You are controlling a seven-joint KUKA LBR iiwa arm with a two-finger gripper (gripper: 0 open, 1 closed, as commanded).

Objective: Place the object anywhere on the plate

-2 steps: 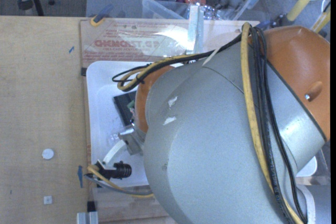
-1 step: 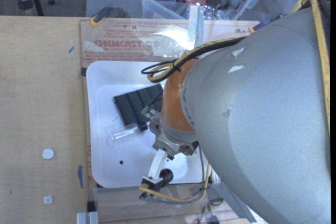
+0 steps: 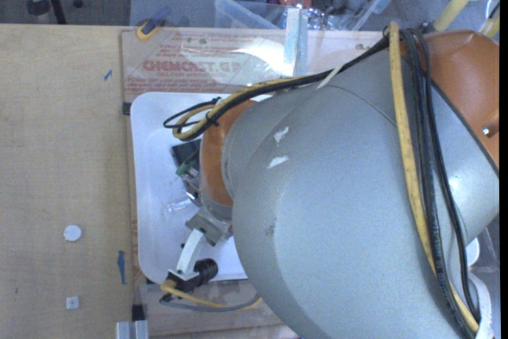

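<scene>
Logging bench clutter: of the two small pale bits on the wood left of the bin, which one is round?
The upper one, the white disc. The grey bit straight below it, near the view's bottom edge, is square and smaller.

Wooden bench under a white bin.

The pale wooden bench [image 3: 59, 139] carries a shallow white bin [image 3: 151, 179] resting on a printed sheet [image 3: 198, 63]; a small white disc [image 3: 72, 233], perhaps a cap, lies well left of it.

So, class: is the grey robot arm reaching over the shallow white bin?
Yes, the grey robot arm with its orange band extends from the right over the shallow white bin, covering most of it.
</scene>
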